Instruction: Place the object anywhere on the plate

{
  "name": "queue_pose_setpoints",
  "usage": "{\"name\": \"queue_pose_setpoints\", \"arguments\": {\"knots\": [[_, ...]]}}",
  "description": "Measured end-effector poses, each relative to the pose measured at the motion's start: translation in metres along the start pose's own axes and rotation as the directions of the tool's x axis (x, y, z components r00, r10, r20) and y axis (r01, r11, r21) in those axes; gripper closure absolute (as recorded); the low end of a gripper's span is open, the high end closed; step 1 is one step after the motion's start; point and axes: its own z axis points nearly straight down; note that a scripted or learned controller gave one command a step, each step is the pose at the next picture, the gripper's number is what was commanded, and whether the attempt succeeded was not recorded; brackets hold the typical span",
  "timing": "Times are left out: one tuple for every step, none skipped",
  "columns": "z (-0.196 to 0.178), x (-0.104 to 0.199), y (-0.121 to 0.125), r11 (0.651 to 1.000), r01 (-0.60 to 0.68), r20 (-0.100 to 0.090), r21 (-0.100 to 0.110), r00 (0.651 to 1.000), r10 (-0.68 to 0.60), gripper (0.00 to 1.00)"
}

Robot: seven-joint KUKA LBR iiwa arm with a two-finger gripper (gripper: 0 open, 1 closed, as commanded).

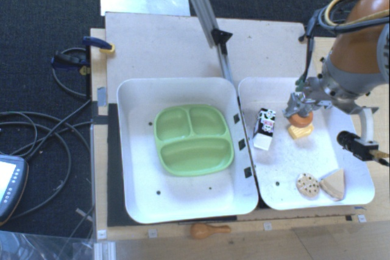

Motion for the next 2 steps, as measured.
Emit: {"name": "queue_pose_setpoints", "arguments": {"knots": [[0.009,0.058,-0.021,1.000,0.001,0.000,0.003,1.000,-0.001,1.00],[0.000,0.106,-0.037,1.000,0.001,-0.001,0.001,1.000,-0.001,1.00]]}}
